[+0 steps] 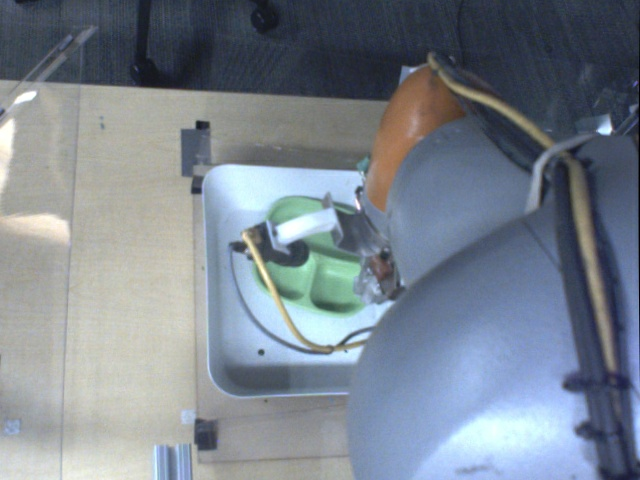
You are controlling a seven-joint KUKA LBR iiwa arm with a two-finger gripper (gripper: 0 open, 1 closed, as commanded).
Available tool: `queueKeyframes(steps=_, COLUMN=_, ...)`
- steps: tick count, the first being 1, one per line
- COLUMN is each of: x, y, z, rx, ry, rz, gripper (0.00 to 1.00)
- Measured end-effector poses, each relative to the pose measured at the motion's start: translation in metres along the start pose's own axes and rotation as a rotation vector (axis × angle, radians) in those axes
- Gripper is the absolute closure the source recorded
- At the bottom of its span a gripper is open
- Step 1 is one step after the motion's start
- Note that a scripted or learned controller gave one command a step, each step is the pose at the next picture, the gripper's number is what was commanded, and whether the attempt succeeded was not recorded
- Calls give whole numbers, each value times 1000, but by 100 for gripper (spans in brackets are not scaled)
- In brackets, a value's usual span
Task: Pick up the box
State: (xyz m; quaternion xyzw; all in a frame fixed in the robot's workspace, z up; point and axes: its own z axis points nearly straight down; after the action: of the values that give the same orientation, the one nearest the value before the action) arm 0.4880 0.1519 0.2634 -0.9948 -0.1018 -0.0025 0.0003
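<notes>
A light green rounded plastic object point(315, 273) lies in the middle of the left white bin point(228, 268). My gripper point(362, 253) is low over the green object's right side, at the end of the grey arm with the orange band point(415, 118). The arm's bulk hides the right part of this bin and whatever lies beneath it.
The bin's left wall and near-left corner point(235, 373) are in view on the wooden bench point(100, 268). Black brackets point(200, 143) hold the bin's corners. Office chair legs point(200, 8) stand on the floor beyond the bench.
</notes>
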Motion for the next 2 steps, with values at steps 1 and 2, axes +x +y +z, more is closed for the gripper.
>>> queueKeyframes(steps=1, x=2, y=0, z=-11, rx=0, ry=4, rz=-3, gripper=100)
queueKeyframes(steps=2, x=3, y=0, z=-21, rx=0, ry=7, rz=-5, gripper=100)
